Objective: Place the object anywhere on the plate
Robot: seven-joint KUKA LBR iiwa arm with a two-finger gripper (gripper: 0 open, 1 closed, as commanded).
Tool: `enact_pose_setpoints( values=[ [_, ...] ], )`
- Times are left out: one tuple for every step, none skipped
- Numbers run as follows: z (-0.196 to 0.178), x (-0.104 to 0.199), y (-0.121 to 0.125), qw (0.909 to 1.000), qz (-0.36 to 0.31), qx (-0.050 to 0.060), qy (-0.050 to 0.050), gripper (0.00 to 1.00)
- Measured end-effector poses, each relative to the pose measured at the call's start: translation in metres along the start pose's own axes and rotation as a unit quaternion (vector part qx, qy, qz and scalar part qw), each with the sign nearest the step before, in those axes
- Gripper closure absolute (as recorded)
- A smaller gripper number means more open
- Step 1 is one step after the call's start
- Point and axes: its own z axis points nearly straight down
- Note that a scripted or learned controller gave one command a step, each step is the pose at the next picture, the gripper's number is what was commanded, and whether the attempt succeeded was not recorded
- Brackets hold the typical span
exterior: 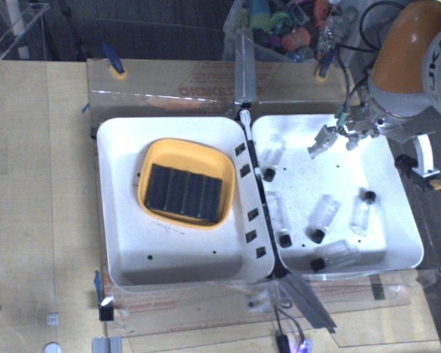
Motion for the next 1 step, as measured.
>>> enact_pose_setpoints(
  values=[
    [0.004,0.0126,0.0233,0.9927,-0.121,-0.001,0.0,0.0]
  ],
)
